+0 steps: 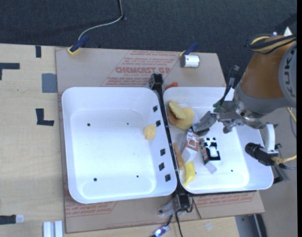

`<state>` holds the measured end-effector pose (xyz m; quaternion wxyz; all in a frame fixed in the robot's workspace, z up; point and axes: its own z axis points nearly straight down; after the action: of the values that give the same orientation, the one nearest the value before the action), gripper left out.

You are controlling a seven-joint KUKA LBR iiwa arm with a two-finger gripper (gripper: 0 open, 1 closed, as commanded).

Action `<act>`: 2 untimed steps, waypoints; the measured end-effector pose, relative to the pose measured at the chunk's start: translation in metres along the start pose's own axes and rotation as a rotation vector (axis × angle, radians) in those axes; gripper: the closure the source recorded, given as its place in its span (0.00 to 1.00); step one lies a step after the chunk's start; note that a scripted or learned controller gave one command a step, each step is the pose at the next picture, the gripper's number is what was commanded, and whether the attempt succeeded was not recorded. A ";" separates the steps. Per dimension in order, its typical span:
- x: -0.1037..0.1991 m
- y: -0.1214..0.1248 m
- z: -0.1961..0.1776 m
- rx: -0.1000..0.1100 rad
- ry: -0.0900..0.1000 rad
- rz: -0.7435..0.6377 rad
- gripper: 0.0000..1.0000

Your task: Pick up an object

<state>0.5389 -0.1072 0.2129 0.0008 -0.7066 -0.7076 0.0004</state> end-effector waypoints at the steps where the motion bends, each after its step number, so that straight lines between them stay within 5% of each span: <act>1: -0.001 0.016 0.113 -0.001 0.000 0.001 0.00; 2: 0.014 0.064 0.129 -0.002 -0.001 -0.002 0.00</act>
<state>0.6023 -0.0926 0.0839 -0.0003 -0.7059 -0.7083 0.0000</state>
